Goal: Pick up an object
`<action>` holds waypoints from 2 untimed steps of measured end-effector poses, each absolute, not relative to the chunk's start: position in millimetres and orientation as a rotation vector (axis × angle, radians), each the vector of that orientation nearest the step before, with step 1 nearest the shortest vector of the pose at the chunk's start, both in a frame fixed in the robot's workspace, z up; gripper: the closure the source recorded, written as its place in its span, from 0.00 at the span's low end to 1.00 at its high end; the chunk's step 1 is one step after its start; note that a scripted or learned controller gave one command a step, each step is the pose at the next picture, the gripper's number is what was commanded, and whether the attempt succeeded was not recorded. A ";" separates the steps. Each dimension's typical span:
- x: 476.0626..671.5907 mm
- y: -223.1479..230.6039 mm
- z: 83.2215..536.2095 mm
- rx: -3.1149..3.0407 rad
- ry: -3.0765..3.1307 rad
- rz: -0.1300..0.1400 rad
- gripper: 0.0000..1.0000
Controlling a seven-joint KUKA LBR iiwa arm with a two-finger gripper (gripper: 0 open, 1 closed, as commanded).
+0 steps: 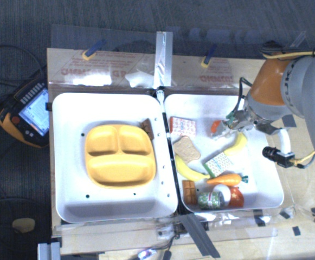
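Nearest you, along the right white bin's point(265, 199) front wall, sit one green-labelled can point(211, 200), one red round piece point(235, 197) and one brown waffle-like block point(188, 189). Behind them you have one orange carrot point(225, 179), one patterned packet point(218, 163), two yellow bananas point(187, 169) point(235, 143), one slice of toast point(187, 149), one red-checked box point(182, 125) and one small orange piece point(216, 127). Your gripper point(234, 121) hangs over the back of this bin, near the small orange piece; whether it is open you cannot tell. Open floor lies along the right wall. One yellow divided plate point(120, 154) sits in the left white bin point(70, 199), with bare margin all round.
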State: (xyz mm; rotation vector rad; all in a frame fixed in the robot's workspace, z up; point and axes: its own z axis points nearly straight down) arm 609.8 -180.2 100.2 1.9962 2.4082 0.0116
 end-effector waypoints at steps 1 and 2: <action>666.0 -201.7 187.3 1.792 2.578 -0.001 1.00; 656.9 -151.8 203.0 1.749 2.608 -0.003 1.00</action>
